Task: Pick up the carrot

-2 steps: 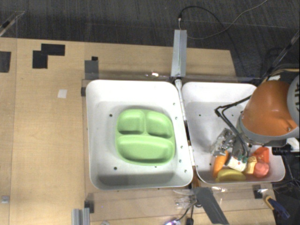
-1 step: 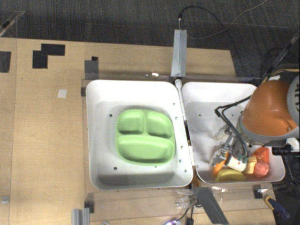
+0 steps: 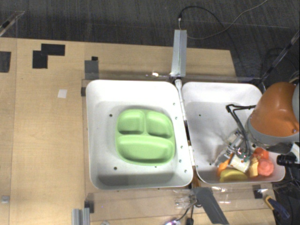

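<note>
Several toy foods lie heaped in the near right corner of the right bin (image 3: pixel 211 102). Among them, a small orange piece that looks like the carrot (image 3: pixel 223 166) lies at the heap's left edge, touching a yellow banana-shaped piece (image 3: pixel 233 175). My gripper (image 3: pixel 232 150) is low over this heap, directly above and slightly right of the carrot, with its metal parts partly covering the toys. The grey arm with its orange band (image 3: pixel 276 111) reaches in from the right and hides part of the bin's right side.
A green divided plate (image 3: pixel 143 136) sits in the middle of the left bin (image 3: pixel 101 125). A red piece (image 3: pixel 266 168) and other orange pieces (image 3: pixel 260 153) lie against the right bin's near wall. A black cable (image 3: pixel 236 111) loops above the gripper.
</note>
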Robot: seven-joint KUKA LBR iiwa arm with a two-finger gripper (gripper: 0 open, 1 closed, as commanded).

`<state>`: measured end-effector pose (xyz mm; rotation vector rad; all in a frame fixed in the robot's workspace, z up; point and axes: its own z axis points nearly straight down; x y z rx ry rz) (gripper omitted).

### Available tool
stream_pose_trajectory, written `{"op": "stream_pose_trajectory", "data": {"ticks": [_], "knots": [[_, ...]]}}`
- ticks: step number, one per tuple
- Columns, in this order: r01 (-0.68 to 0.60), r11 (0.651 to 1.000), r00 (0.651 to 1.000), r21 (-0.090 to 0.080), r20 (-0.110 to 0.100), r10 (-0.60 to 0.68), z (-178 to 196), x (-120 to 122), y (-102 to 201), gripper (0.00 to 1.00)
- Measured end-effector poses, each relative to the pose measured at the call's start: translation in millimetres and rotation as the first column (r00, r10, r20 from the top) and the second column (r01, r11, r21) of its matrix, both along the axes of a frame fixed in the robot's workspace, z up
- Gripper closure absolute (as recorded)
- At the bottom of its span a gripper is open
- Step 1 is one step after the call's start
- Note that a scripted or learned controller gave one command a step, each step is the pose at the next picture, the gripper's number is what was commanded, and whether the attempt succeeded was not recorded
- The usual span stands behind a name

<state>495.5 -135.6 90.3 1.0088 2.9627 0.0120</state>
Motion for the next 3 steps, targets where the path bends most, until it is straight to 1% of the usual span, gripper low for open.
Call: {"op": "stream_pose_trajectory", "data": {"ticks": [1, 2, 3], "knots": [[0.365, 0.931, 0.931, -0.001, -0.007, -0.365, 15.7, -6.8, 20.8, 0.00], [0.801, 0.599, 0.599, 0.006, -0.007, -0.801, -0.3, -5.2, 26.8, 0.00], [0.814, 0.581, 0.581, 0.001, -0.010, -0.814, 95.4, 17.6, 71.6, 0.00]]}}
